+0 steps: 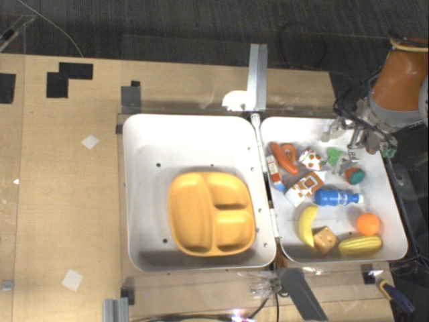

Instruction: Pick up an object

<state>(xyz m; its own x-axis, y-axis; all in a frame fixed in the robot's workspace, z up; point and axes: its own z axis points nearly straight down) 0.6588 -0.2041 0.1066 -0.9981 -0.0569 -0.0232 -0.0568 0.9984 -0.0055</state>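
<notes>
Nearest the camera, along the front wall of the right bin [399, 200], lay a yellow corn cob [360, 245], a tan block [325, 239] just to its left, and a banana [307, 225] standing on end beside the block. An orange ball [367, 224] sat just behind the corn. In the left bin [144, 180], a yellow divided tray [211, 213] rested toward the front, its three compartments facing up.

Farther back in the right bin, a blue bottle [336, 197] lay on its side, pointing right, close behind the banana. A small white-and-brown box [305, 186] lay to the bottle's left, and a red-and-white packet [273, 168] lay against the wall shared by the two bins. Behind these, an orange-red curved toy [287, 155] sat near a small white carton [310, 158]. A teal-and-red toy [354, 175] lay toward the right wall, with a small green piece [334, 156] just behind and to its left.

At the far right corner of that bin, my pincer [362, 141] hung above the green piece and the teal-and-red toy, nothing visible between its fingers; I could not tell whether they were spread or closed. My orange band [402, 78] showed above it at the edge of the view. The worktop [60, 200] to the left carried black markings [68, 78] at its far side.
</notes>
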